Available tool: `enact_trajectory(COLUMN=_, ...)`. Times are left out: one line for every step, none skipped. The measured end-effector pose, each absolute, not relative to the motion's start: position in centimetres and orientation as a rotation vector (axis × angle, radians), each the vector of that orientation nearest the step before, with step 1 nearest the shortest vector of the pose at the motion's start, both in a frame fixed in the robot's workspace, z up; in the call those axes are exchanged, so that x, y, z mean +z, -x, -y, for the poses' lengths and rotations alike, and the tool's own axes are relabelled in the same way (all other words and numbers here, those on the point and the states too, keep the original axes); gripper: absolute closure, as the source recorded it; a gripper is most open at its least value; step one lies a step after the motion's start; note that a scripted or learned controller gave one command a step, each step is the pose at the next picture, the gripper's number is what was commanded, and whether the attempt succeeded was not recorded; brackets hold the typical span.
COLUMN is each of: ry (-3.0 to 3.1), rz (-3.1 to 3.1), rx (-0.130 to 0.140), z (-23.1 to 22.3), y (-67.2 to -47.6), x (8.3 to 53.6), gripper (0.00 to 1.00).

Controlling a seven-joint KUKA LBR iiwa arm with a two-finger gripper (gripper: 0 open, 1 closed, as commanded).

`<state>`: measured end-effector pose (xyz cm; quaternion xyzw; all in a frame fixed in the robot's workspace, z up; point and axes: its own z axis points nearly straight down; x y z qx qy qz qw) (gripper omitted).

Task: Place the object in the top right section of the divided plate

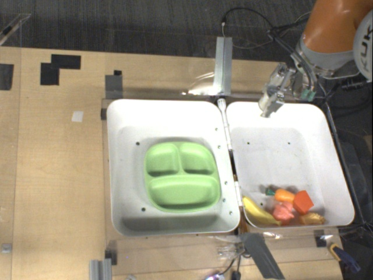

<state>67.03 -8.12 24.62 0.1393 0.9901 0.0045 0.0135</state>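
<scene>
1. The divided plate is green, three-sectioned, lying in the left bin.
2. One banana, an orange block and several small toys cluster in the right bin.
3. The gripper hovers at that bin's far edge; its grip cannot be told.

**Arm hanging over the right bin's far rim**

The gripper is hovering at the upper right of the frame, above the right bin. A green divided plate is lying in the left bin. A banana, an orange block and other small toys are sitting at the lower right.
</scene>
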Motion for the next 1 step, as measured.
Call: enact_trajectory(ry=-0.829, rz=-3.022, rx=0.001, z=19.79, y=-61.2, x=9.4, gripper=1.0)
